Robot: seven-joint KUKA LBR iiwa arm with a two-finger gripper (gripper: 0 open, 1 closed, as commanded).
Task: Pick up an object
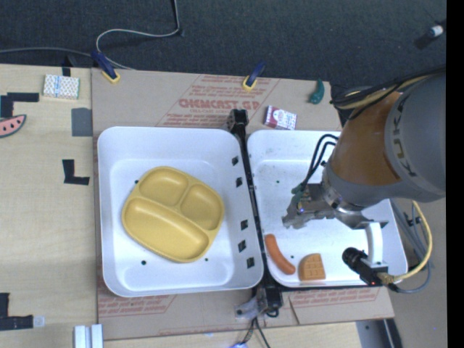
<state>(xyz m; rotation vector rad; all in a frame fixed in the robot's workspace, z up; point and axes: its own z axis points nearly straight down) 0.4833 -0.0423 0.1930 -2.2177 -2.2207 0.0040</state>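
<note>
Overhead slanted view of the worktop [43,194], on which a sheet of printed cardboard [210,100] carries two shallow white bins side by side. The left bin [116,194], at the centre-left of the frame, holds a yellow divided plate [172,213] with three compartments, lying flat and slightly rotated. The right bin [279,154], at the centre-right, contains two small items near its lower edge: an orange-red sausage-shaped piece [279,254] lying diagonally, and just to its right, apart from it, a tan waffle-like square [312,267]. The grey arm with its orange band [366,147] enters from the right of the frame and covers much of the right bin. Its gripper [299,214] hangs over the middle of that bin, above and slightly right of the sausage piece in the frame; whether its fingers are spread or closed cannot be told from this angle, and nothing can be seen between them. A black cable [319,158] runs along the wrist. Beyond the bins, in the upper part of the frame, lie a small red-and-white packet [280,117], two yellow-and-blue clamps [254,77], and a teal object [317,91]. At the far left sit a small patterned square [61,87], a pink slice-shaped piece [10,125], and black tape marks [71,172].
</note>
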